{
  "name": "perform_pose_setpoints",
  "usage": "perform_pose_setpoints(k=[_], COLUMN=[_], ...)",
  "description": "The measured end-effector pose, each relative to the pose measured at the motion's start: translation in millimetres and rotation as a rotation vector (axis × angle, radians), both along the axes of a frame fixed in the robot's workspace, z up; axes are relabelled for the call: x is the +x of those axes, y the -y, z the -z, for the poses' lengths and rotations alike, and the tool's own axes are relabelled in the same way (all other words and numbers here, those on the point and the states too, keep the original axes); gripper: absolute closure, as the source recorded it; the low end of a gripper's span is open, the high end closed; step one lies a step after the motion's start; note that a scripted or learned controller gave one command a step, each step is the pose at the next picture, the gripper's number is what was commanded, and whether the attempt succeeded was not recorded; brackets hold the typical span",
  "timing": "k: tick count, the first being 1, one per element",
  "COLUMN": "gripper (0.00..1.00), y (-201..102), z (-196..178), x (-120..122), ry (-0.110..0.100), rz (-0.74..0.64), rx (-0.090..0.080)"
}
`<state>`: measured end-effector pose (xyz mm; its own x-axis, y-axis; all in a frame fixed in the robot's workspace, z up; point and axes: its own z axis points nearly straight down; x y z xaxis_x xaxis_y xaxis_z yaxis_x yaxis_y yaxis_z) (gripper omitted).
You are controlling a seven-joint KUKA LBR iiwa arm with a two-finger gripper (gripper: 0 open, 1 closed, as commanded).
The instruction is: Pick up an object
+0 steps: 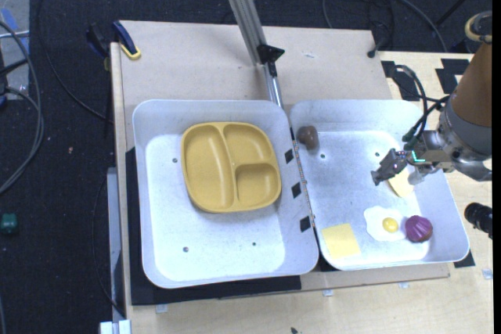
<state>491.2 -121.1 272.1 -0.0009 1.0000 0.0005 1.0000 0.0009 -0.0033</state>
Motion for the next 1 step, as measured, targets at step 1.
perform_pose_setpoints(k=[1], gripper=[0.00], y=[0.1], z=[-1.0], x=[0.6], ry=[0.003], rz=[0.000], rx=[-0.001])
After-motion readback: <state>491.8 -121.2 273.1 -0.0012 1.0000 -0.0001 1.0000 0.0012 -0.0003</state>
